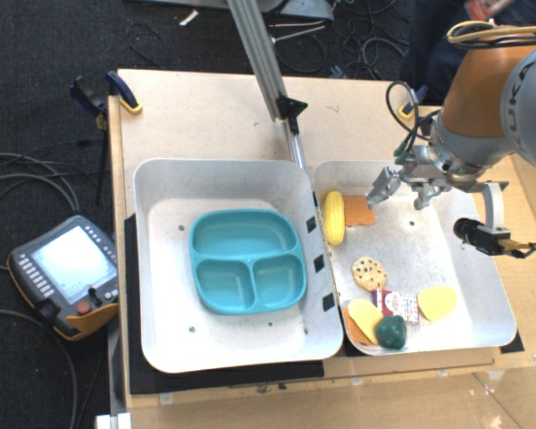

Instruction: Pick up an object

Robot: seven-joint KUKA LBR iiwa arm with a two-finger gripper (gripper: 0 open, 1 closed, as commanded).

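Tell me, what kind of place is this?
Probably a robotics lab or test bench. A robot arm reaches over two white bins holding toy food and a teal tray, a handheld control pendant lies on the floor, and cables trail behind the bench.

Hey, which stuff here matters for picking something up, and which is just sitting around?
For the job: hand; right bin with corn cob, orange block, cookie, green piece, yellow piece.

Lying about: teal tray in left bin, pendant, clamp.
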